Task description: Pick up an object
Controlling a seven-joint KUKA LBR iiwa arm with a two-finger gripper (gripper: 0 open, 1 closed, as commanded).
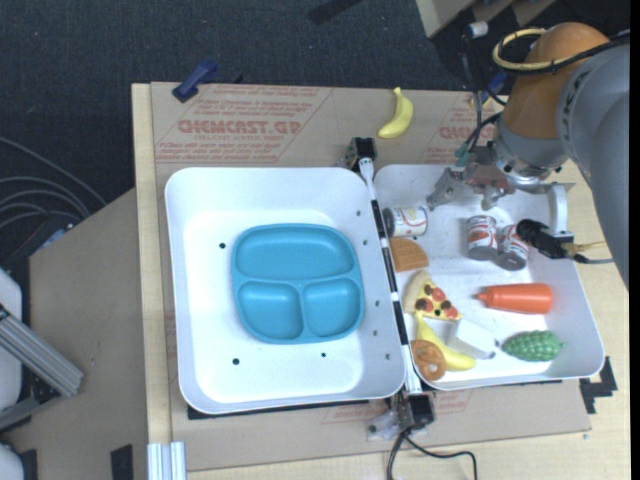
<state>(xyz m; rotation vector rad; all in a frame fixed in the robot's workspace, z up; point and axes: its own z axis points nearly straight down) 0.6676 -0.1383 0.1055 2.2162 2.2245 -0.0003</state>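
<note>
Can [483, 235]: the likeliest target, judging by how near the arm is; it sits in the right bin [585, 313], toward the far side, on the bin floor and not lifted
Pincer [472, 194]: hangs just above the can, a little to its far side, at the end of the grey arm [590, 98] that comes in from the right; I cannot tell whether it is open or closed; nothing is seen held in it
Progress: the approach looks about made; the descent, the grip and the lift are all left to do; every item in view lies on a bin floor or on the desk
Second can [511, 250]: touches the first on its right; the closest obstacle, and it could be nudged or caught along with the target
Carrot [515, 297]: nearer the camera than the cans, close but apart
Grapes [533, 345]: near corner of the right bin, beside a white block [478, 340]
Left side of the right bin: a small container [408, 221], a toast [408, 255], a pizza slice [435, 300], a pretzel [427, 356] and a banana [455, 358] in a row along the wall; well clear of the pincer
Left bin [190, 268]: holds a blue divided plate [297, 280]
Desk [250, 128]: a second banana [397, 116] lies beyond the bins; a blue clip [195, 81] sits at the far edge
</note>
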